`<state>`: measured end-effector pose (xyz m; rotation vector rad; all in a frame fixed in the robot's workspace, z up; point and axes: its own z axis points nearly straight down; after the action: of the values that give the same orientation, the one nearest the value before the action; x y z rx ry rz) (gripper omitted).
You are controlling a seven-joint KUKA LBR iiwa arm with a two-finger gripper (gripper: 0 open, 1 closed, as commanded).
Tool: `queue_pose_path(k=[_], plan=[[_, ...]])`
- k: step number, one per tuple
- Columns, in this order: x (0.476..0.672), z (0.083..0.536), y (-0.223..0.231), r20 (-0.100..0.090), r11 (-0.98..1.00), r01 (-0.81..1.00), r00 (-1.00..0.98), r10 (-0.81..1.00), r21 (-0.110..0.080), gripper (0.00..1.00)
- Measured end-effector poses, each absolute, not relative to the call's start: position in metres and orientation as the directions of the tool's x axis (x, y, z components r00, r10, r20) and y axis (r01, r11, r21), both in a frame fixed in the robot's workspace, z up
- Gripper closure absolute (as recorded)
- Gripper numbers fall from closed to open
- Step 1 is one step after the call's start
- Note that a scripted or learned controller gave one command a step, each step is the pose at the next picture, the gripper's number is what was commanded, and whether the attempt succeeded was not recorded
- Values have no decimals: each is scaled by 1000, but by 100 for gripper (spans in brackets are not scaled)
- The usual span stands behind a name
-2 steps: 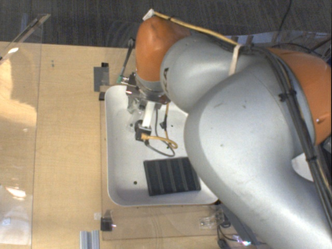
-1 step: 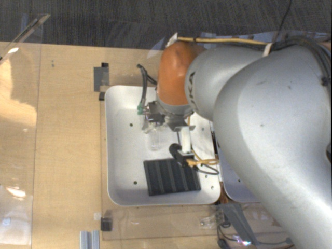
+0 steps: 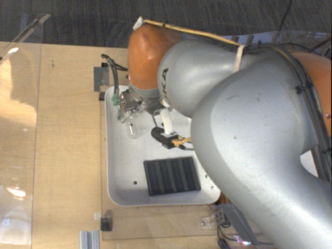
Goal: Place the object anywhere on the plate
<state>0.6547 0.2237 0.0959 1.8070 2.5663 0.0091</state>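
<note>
Dark carpet (image 3: 78,4) is stretching behind the pale wooden bench (image 3: 62,139), where the flat black grooved block (image 3: 171,175) is lying in the smooth white bin (image 3: 122,185), apart from my gripper (image 3: 128,122), whose opening I cannot tell.

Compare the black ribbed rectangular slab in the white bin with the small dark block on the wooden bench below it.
The black ribbed rectangular slab is far larger than the small dark block. The slab lies flat inside the shallow white bin; the block sits outside it on the wooden bench. The slab shows parallel grooves; the block is too small to tell. Both are dark.
</note>
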Motion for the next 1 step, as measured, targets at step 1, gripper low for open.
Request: queue_pose_path(k=[1], plan=[[670,209,217,-3,619,785,-619,785,9,100]])
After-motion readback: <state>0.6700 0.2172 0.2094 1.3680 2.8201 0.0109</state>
